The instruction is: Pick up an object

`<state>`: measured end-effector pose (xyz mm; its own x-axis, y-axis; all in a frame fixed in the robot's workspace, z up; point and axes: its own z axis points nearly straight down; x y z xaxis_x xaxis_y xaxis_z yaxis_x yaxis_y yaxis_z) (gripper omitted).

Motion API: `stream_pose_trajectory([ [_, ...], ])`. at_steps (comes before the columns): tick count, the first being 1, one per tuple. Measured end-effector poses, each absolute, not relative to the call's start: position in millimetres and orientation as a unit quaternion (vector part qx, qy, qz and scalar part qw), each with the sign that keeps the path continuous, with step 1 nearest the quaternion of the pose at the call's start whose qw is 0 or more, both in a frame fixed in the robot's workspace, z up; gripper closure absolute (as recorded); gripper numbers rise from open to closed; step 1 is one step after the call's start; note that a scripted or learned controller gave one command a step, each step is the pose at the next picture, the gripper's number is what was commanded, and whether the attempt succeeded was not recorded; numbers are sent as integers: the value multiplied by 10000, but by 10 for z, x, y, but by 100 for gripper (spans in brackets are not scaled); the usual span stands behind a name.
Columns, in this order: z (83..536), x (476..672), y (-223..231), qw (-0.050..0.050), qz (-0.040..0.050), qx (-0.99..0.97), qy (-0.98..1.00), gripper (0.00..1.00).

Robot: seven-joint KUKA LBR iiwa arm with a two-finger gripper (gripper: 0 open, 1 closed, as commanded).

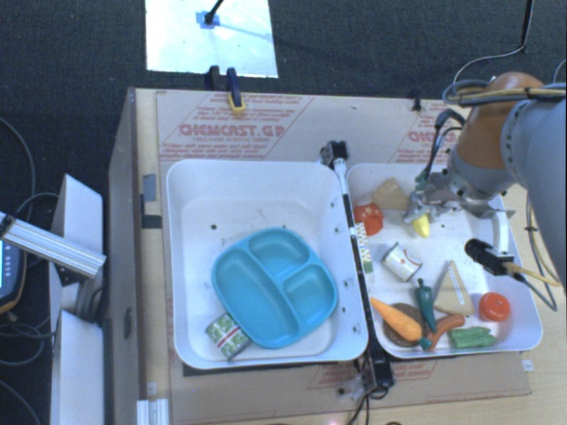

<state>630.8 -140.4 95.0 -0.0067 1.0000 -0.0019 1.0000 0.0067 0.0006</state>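
Fingers point(416, 209) of the gripper point(419, 215) seem to pinch a small yellow piece point(422, 227) just above the right bin's point(532, 326) floor, probably chosen because it sat clear of the other toys.

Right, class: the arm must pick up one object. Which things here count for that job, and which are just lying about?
Job in hand:
gripper
yellow piece under it
right bin

Lying about:
blue divided plate
small carton
carrot
tomato
left bin
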Motion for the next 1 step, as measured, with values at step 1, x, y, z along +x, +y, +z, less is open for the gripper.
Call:
stream_pose_trajectory([
  [1,1859,6127,-586,15,23,7053,7089,100],
])
